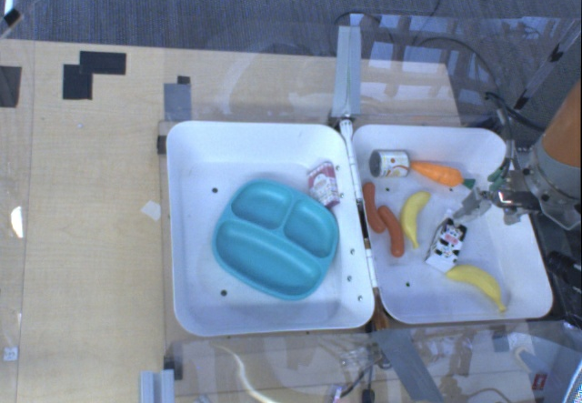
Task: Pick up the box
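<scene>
Where the arm reaches in over the right rim of the right bin (536, 301), its gripper (486, 198) hangs just above the bin floor, in the upper right part of that bin, with the grey wrist and an orange band behind it at the frame's right edge. The fingers (473, 203) point toward the bin's middle, and whether they are spread or closed cannot be told from this slant; nothing shows between them. The box (446, 245), a small carton printed in black and white like a cow, lies on the bin floor just below and to the left of the fingertips, near the bin's centre and tilted a little. It sits apart from the claw, though close to it. Below the box, toward the bin's lower right corner, lies a yellow banana (477, 284). A second banana (414, 216) lies just left of the box, and left of that two red sausages (386, 221) run along the bin's left edge. Near the top edge of the same bin a small can (390, 163) lies on its side, with a carrot (438, 174) beside it, its green end toward the gripper. In the left bin (186, 237) a blue divided plate (275, 237) takes up the middle, and a small red packet (324, 184) lies by that bin's right edge, touching the plate's upper right rim.
</scene>
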### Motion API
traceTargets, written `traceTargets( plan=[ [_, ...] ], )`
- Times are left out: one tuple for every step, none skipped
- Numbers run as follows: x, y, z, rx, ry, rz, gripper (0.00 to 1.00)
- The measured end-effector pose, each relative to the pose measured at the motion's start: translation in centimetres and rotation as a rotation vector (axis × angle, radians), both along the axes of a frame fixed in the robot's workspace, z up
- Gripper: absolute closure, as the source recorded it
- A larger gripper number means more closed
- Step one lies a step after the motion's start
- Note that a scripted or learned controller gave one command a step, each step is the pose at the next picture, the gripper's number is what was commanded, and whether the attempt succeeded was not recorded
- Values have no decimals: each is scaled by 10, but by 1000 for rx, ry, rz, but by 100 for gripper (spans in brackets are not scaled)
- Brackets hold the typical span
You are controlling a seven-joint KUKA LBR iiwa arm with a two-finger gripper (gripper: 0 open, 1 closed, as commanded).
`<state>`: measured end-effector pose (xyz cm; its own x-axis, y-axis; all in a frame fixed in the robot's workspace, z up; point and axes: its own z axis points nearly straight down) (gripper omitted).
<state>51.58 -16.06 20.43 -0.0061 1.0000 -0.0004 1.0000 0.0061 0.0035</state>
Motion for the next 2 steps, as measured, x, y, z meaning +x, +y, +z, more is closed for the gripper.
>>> traceTargets(
  plan=[
    [113, -35, -92, 0, 0, -166, 0],
    [137, -27, -5, -2, -6, -73, 0]
  ],
)
